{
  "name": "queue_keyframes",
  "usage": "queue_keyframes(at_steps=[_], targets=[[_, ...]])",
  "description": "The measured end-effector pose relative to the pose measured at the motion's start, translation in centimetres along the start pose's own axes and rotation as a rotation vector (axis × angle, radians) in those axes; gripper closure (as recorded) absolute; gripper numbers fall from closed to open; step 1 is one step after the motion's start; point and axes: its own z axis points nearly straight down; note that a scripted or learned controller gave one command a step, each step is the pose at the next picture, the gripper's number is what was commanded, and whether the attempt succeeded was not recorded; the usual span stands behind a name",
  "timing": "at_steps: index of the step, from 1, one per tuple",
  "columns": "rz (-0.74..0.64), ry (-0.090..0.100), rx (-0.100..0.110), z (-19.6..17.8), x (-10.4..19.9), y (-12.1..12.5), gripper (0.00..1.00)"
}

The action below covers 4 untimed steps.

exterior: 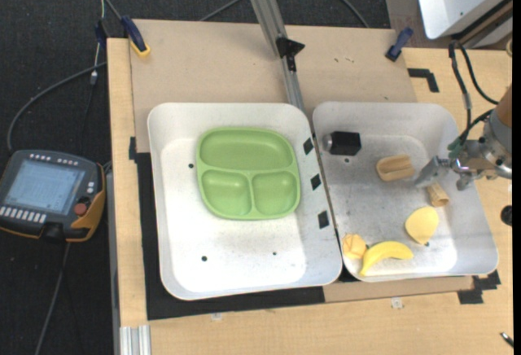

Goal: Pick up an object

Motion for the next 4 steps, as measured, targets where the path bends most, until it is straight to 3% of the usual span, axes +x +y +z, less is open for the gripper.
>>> queue_keyframes(at_steps=[1, 2, 4], targets=[[0.0, 0.0, -0.001, 4.3, -0.2, 0.0, 0.0], [-0.001, -0.002, -0.008, 2.9, -0.2, 0.2, 1.0], [-0.002, -0.005, -0.012, -5.8, 0.2, 0.0, 1.0]])
